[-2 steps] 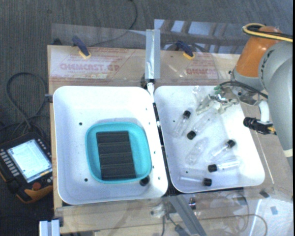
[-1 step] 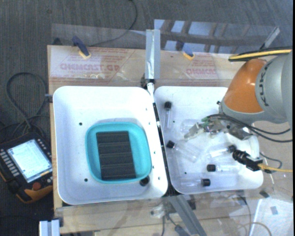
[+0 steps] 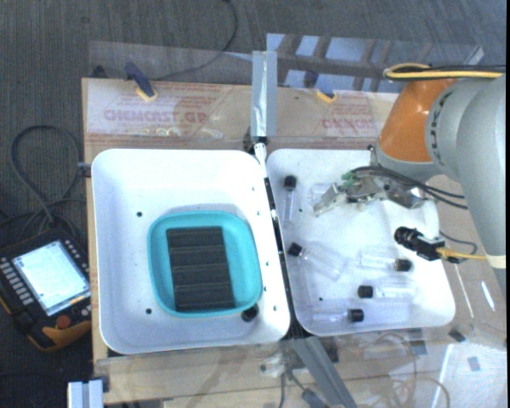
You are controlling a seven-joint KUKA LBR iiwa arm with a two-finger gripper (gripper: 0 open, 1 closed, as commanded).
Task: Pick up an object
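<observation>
Clear black-capped vials scattered in right bin

Faint, unreadable reddish lettering on the cardboard sheet behind the bins.

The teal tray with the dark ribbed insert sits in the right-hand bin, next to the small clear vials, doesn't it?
Not quite: the camera view shows the teal tray in the left bin. The clear vials lie in the right bin.

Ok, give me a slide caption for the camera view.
KUKA arm reaching over the right bin of clear vials; teal tray sits in the left bin.
</observation>
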